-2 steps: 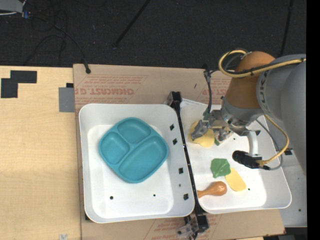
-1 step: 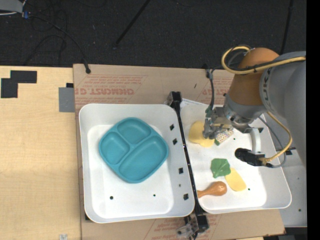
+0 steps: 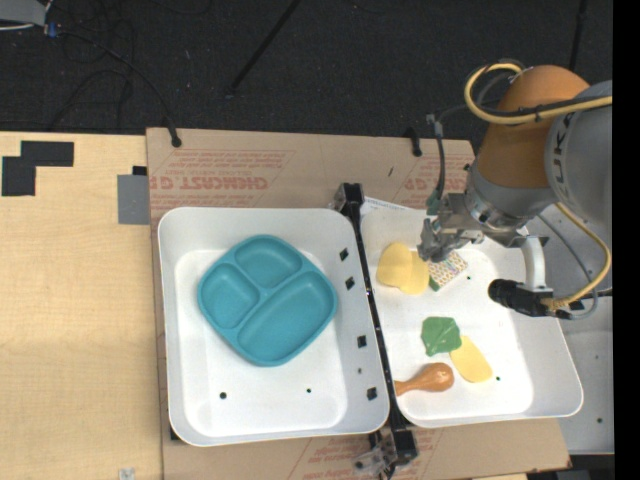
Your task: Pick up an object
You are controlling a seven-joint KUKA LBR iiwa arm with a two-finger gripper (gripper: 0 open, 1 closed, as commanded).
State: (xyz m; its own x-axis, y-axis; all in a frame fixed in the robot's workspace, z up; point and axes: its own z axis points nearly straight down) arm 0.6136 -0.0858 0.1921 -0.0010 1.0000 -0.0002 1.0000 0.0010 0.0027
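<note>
The grey KUKA arm with its orange band (image 3: 528, 118) reaches in from the right and hangs over the upper part of the right shallow white plastic bin (image 3: 545, 393), while the left shallow white plastic bin (image 3: 185, 408) carries a teal plastic plate with three compartments (image 3: 267, 298) lying flat near its middle. In the right bin, the pale yellow soft-looking lump (image 3: 402, 268) lies at the upper left, and just beside it sits a small checkered block in pink and white with a green edge (image 3: 447, 268). Lower down lie a green leaf-shaped toy (image 3: 439, 334), touching a small yellow oblong piece (image 3: 473, 361), and an orange-brown pear-shaped toy with a thin neck (image 3: 427, 378). The two-finger gripper (image 3: 437, 240) is low over the checkered block, but whether it is spread or clenched cannot be told. Nothing is visibly lifted, so I judge the pick as not yet done: the approach looks complete, and closing and raising remain.
</note>
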